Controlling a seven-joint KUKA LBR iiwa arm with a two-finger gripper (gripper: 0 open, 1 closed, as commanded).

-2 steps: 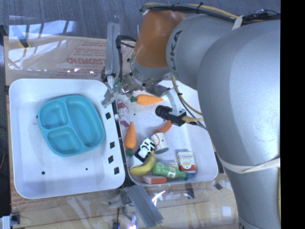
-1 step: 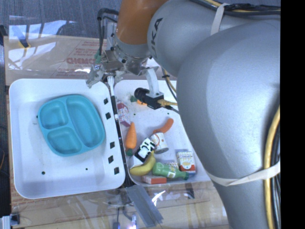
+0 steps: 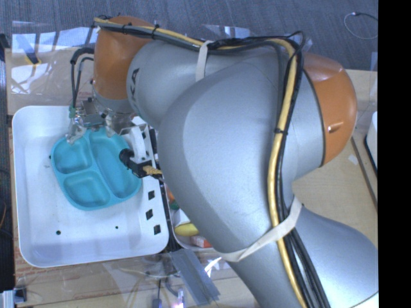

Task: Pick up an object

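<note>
From my seat, the nearest thing is the arm's own grey bulk, which fills the foreground and covers most of the right-hand shallow white bin (image 3: 172, 231). Tucked under the arm there I can make out a small yellow object (image 3: 187, 228) and something red-orange beside it (image 3: 201, 241), too hidden to name.

Beyond that, the tool (image 3: 93, 122) sits low over the left shallow white bin (image 3: 38, 191), at the far edge of a light blue plastic tray with three compartments (image 3: 93, 169). The tray lies just below and in front of the tool, with its upper rim apparently right at the tool. I cannot tell whether the tool is wide, narrow or gripping: the wrist and cabling hide the business end.

I judge this to be the reach-and-grasp step, with the tray as the likely target. The next move calls for a firm close on the thin rim, then a straight lift; a broad, shallow tray may tip or slip.

In the way: the black-and-white bracket (image 3: 140, 151) beside the tool overlaps the tray's right side.
</note>
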